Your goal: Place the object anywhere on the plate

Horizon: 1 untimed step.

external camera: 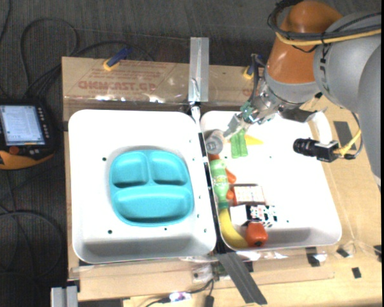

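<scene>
White plastic bins are sitting side by side on the bench, the left bin (89, 171) holding a turquoise plate (152, 186) with three compartments, lying flat near its middle. The right bin (307, 197) is carrying a cluster of objects along its left wall. The grey arm (345, 43) with its orange band is reaching in from the right, slanting down toward that bin's upper left corner. The gripper (233, 128) is hanging just above a green object (239, 145), and whether its claw is wide, narrow or holding anything cannot be told. A yellow banana (229, 229) is curving along the lower left wall, touching a red object (256, 234). A small box (246, 194) is resting just above these.
</scene>
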{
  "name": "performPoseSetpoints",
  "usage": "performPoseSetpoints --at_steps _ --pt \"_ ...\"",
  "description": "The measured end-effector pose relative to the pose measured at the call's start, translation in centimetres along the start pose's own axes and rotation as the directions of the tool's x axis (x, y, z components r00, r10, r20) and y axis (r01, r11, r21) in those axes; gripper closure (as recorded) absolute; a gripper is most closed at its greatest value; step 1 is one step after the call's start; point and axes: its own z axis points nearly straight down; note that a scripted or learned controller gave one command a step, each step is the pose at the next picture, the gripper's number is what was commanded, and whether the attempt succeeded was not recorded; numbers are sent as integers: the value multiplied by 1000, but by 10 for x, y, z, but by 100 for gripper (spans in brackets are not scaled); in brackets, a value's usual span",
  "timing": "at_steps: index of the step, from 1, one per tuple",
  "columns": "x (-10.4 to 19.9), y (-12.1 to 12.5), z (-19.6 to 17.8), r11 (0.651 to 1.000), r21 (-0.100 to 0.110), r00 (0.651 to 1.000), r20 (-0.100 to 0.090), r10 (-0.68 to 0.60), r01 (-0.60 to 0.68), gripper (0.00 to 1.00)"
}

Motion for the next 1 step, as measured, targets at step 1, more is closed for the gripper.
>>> performPoseSetpoints --at_steps 1 --pt "71 2 39 1000 0 1000 -3 -23 23 100"
